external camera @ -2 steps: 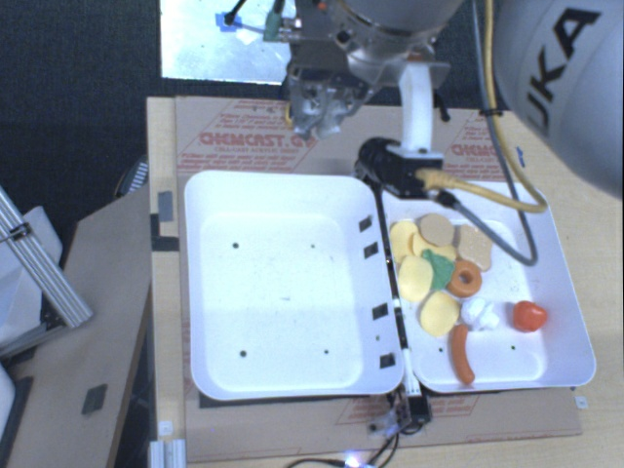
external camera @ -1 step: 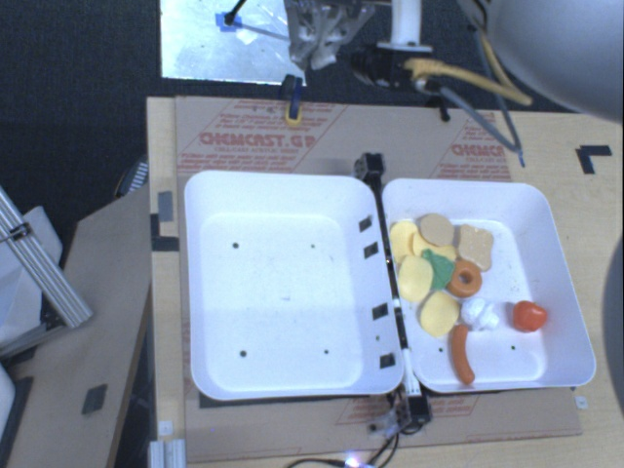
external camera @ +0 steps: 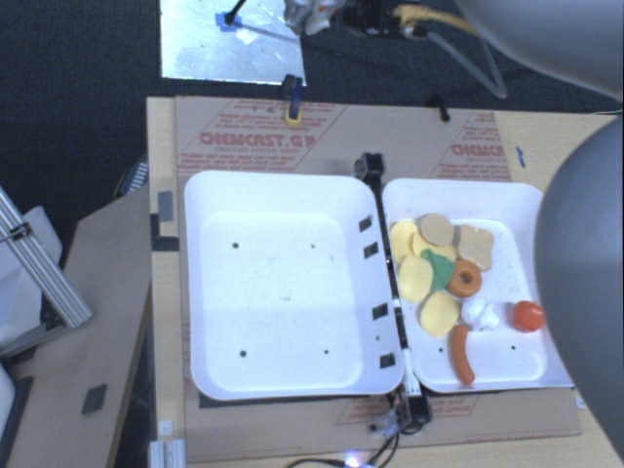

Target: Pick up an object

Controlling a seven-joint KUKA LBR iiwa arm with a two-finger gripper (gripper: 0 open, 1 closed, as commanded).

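camera view:
tool (external camera: 314, 8): top edge, above the tabletop's far side, well apart from both bins; nothing between fingers; spread or pressed together, cannot tell, blurred
arm (external camera: 585, 261): grey, large, covers right side and right bin's right rim
left bin (external camera: 210, 291): white, shallow
right bin (external camera: 507, 359): white, touching left bin along black clips
objects: clustered in right bin's left half
yellow discs (external camera: 417, 279): several, overlapping, near divider
tan pieces (external camera: 458, 237): two, far side of cluster
orange ring (external camera: 465, 281): beside green piece (external camera: 441, 269)
red ball (external camera: 527, 316): near arm
sausage (external camera: 462, 354): front, lying apart
white lump (external camera: 478, 312): between ring and sausage
tabletop (external camera: 253, 135): cardboard sheet with red print
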